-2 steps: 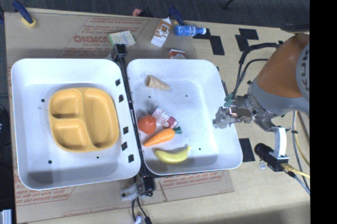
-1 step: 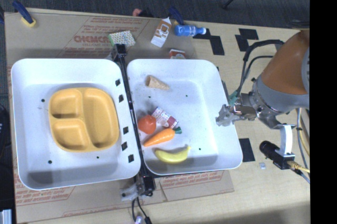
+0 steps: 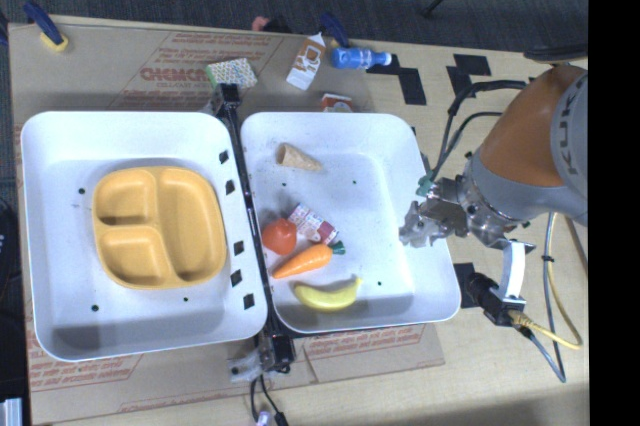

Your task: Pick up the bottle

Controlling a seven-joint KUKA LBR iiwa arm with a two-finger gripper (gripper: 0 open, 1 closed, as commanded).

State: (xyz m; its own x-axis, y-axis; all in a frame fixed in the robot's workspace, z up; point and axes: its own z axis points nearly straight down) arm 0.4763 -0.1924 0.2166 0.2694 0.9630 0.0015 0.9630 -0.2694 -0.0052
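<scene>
Camera view: banana [image 3: 327, 294] in right bin [image 3: 395, 139]

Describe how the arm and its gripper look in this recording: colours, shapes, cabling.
The arm is grey with a broad, rounded orange band above the wrist. Its wrist end narrows into a metallic grey gripper of blocky, angular parts with a small green spot near it. Thin black cables loop along the arm, and a yellow cable hangs beneath it beside a white bracket.

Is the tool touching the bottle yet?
Apart. The camera view shows the tool over the right bin's right edge, the bottle lying on the bench beyond that bin.
</scene>
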